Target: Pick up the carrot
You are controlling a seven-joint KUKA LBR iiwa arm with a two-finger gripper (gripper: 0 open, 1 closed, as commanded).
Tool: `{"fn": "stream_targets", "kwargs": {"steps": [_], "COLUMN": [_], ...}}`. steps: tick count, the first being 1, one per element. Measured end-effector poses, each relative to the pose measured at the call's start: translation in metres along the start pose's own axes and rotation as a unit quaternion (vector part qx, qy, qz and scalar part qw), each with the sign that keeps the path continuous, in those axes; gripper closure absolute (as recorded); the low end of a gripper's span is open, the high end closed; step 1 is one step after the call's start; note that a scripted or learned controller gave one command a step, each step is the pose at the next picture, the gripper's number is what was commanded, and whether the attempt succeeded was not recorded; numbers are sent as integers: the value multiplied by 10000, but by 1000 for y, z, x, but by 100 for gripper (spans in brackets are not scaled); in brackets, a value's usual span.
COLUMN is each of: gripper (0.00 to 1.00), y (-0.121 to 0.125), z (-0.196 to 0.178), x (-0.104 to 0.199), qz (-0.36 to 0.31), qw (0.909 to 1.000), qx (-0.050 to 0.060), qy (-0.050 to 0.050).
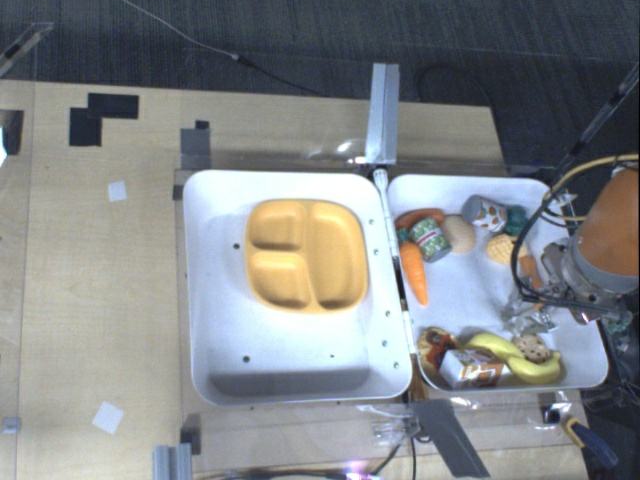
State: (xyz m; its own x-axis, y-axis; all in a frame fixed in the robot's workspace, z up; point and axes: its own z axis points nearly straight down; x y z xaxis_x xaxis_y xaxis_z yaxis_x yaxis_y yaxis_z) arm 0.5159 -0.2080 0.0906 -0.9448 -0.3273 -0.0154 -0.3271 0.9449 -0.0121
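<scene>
Pale wooden bench (pixel 90 298) carries both bins. The left shallow white plastic bin (pixel 215 298) sits at 9 o'clock of the right shallow white plastic bin (pixel 590 363); their walls touch. The grey arm with orange band (pixel 610 233) comes in at 3 o'clock, over the right bin's right side. A yellow three-compartment plastic tray (pixel 305 255) lies in the left bin, toward 12 o'clock of its middle. A yellow banana (pixel 515 360) lies at 6 o'clock in the right bin, touching a white-and-orange small carton (pixel 470 370) at its 9 o'clock. The orange tapered carrot (pixel 413 273) lies at 9 o'clock in the right bin, just beside the left wall, tip pointing to 6 o'clock, nothing gripping it. A green-labelled small can (pixel 430 238) touches the carrot's top at 1 o'clock. A beige rounded item (pixel 459 233) sits at 3 o'clock of that can. The metal gripper (pixel 530 313) hangs at 4 o'clock of the bin's middle, well apart from the carrot; whether it is spread or closed cannot be told.
</scene>
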Motion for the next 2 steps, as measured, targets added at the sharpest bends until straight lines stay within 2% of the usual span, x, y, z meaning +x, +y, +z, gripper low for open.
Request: {"fn": "stream_targets", "kwargs": {"steps": [1,2], "gripper": [100,100], "y": [2,38], "z": [0,-34], "x": [1,-87], "qz": [1588,3078], "qw": [9873,9515], "qx": [-17,-33], "qy": [29,29]}}
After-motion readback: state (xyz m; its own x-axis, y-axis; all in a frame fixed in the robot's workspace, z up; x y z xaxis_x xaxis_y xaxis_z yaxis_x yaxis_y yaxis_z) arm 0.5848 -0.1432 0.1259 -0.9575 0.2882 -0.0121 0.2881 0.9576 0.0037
